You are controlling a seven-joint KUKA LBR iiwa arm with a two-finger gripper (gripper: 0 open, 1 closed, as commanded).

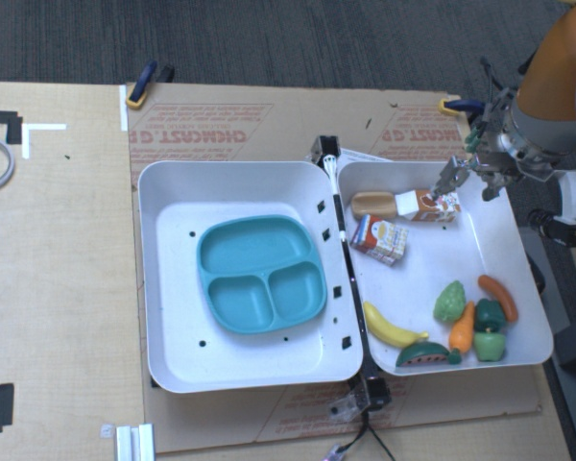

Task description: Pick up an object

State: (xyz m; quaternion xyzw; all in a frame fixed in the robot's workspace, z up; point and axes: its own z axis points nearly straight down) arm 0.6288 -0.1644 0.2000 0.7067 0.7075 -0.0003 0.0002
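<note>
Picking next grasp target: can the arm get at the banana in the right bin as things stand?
Probably yes. The banana lies bare on the right bin floor, nothing on top; the watermelon slice sits close beside its tip. The gripper hovers at the bin's far end, near the bread.

dark carpet floor [269, 27], cardboard-covered bench [221, 128]

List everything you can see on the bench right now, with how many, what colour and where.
bins: two, white, side by side on cardboard
divided tray: one, teal, left bin
bread roll: one, brown, right bin, far side
small carton: one, red and white, below the roll
banana: one, yellow, right bin, near edge
watermelon slice: one, green and red, near edge
toy vegetables: several, green and orange, near right corner
clamp: one, blue and yellow, far left
arm: one, grey and orange, right
gripper: one, over right bin's far side
</note>
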